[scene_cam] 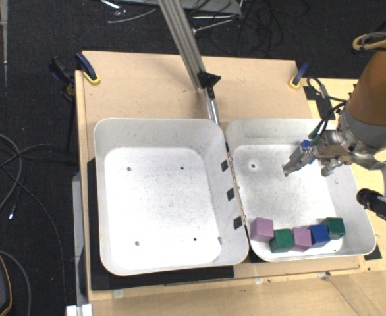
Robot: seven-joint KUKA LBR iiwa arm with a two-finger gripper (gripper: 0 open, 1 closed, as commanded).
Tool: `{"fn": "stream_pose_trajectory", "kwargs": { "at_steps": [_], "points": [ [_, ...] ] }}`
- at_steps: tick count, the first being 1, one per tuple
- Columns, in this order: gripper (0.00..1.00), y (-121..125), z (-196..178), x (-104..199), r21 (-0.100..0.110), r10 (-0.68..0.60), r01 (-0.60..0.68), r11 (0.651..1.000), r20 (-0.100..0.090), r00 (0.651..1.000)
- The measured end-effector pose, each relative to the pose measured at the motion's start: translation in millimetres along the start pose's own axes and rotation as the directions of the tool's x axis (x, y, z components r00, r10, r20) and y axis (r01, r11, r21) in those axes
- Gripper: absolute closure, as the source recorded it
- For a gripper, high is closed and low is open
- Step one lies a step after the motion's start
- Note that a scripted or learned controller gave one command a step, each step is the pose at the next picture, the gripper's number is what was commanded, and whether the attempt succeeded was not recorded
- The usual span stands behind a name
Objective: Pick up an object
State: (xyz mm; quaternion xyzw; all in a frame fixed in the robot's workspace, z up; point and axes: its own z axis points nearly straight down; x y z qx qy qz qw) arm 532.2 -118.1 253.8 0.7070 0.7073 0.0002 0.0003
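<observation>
The wooden bench (pixel 153 91) bears two white bins: one (pixel 351 239) under the gripper (pixel 309 166), another (pixel 107 176) beyond its fingertips.

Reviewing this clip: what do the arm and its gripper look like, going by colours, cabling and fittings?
The arm has an orange band above a grey wrist. Black cables loop along its side. The gripper is bare grey metal with a small blue fitting and two slim jaws.

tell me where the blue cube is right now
The blue cube sits in the right bin, along its near edge, between a purple cube on its left and a green cube on its right in the camera view.
</observation>
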Motion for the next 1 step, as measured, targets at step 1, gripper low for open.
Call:
{"fn": "stream_pose_trajectory", "kwargs": {
  "at_steps": [1],
  "points": [
    [0.00,-2.8,135.1,-7.4,0.009,0.002,-0.002,1.000,-0.001,1.000]
  ]
}}
